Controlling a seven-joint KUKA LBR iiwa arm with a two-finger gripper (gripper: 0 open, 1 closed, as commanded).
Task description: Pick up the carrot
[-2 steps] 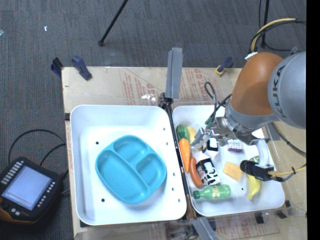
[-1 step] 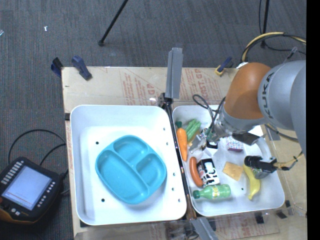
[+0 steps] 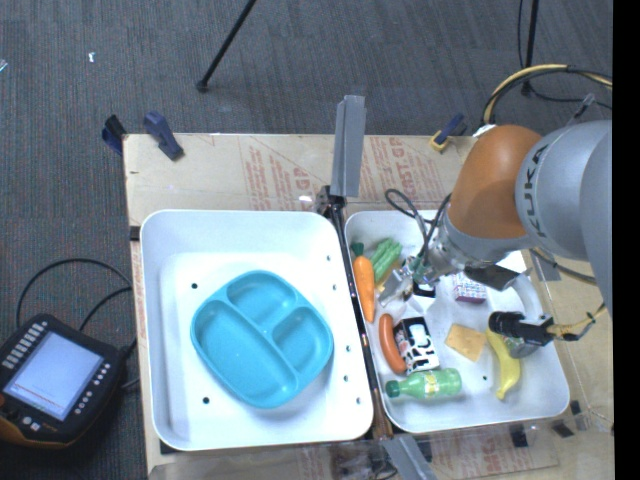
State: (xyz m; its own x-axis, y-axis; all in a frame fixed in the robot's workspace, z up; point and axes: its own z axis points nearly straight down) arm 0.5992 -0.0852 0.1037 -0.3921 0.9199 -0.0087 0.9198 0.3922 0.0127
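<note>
The carrot (image 3: 363,288) is seen lying lengthwise against the left wall of the right bin (image 3: 548,383), centre frame; likely light, rigid and smooth, best pinched across mid-body. The gripper (image 3: 408,273) is just right of it, its state not discernible. A blue plate (image 3: 262,338) is held in the left bin (image 3: 165,268)

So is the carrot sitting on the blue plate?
No, the carrot lies in the right bin against its left wall, while the blue plate sits in the left bin.
</note>
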